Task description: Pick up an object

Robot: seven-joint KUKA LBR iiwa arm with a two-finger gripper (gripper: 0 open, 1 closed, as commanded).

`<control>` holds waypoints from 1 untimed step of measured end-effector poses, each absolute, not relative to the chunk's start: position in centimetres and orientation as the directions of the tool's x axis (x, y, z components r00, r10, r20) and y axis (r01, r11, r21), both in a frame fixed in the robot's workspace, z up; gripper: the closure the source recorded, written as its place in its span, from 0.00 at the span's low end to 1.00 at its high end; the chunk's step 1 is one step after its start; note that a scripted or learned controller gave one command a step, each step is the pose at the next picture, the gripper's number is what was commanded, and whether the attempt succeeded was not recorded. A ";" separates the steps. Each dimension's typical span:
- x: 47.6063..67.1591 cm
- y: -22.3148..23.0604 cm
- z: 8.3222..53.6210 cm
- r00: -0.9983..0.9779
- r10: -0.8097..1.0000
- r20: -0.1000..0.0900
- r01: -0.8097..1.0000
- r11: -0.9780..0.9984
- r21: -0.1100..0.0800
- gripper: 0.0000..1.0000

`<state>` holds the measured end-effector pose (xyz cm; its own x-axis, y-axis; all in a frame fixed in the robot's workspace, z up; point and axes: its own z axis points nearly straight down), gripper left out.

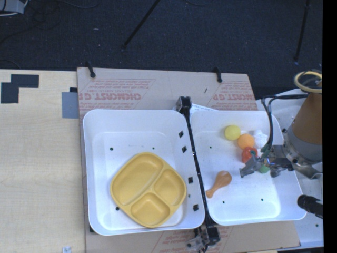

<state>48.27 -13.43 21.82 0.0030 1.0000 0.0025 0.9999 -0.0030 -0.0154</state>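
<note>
Item 1: tabletop (37, 167), pale wood, bearing two shallow white bins side by side on a cardboard sheet (163, 91).

Item 2: left bin (97, 128). We log one yellow divided plate (149, 189), three compartments, lying flat toward the near side.

Item 3: right bin (239, 204). We log four small things: a yellow ball (232, 132) toward the far wall; an orange ball (246, 141) just beside it; a red piece (247, 154) below the orange one and touching or nearly touching it; and a tan drumstick-shaped toy (219, 183) lying apart, nearer the divider.

Item 4: arm (308, 125), entering from the right. Its end effector (253, 166) sits low over the right bin, just below the red piece, with a green spot close by. The tool is small and dark here, so we cannot tell whether it is released or clenched, and we see nothing we could call held.

Item 5: risks, as we judge them. The likeliest candidate is the red piece, perhaps the orange ball. These crowd together, so a descent could strike between them and scatter them. Round things may roll from a closing grip. The cluster lies near the right wall, where the tool could foul the rim.
</note>
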 end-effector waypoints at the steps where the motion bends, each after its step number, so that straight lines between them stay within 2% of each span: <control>1: 48.5 -13.4 22.5 0.000 1.000 0.000 1.000 0.000 -0.002 0.00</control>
<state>48.54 -13.43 22.47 0.0001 1.0000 -0.0001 1.0000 -0.0001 -0.0016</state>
